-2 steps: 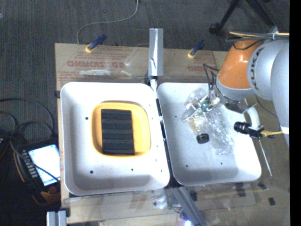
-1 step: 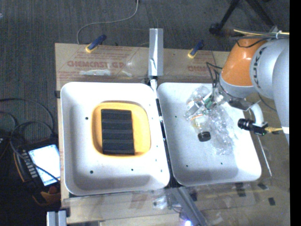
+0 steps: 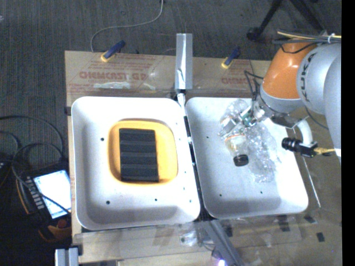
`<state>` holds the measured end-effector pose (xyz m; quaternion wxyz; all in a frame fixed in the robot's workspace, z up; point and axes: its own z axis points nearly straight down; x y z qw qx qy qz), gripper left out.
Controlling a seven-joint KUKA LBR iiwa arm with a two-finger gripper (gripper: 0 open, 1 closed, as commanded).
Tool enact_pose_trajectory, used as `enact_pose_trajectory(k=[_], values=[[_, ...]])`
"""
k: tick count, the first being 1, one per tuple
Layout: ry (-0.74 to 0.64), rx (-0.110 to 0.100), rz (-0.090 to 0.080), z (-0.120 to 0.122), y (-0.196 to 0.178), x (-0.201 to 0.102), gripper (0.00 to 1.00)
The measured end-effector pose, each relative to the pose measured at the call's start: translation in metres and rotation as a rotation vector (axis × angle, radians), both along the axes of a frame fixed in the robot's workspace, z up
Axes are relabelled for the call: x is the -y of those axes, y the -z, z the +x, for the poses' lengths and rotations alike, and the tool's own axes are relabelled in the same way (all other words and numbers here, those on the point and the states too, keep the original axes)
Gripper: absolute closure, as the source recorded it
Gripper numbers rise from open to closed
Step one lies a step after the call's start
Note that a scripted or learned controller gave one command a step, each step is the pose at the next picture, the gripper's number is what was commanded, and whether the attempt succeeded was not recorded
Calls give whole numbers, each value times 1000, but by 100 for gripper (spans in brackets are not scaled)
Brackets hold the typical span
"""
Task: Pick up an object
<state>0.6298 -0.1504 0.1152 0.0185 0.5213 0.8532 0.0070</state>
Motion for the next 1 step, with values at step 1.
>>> enact_pose_trajectory(k=[1], values=[[16, -37, 6, 32, -69, -59, 100]])
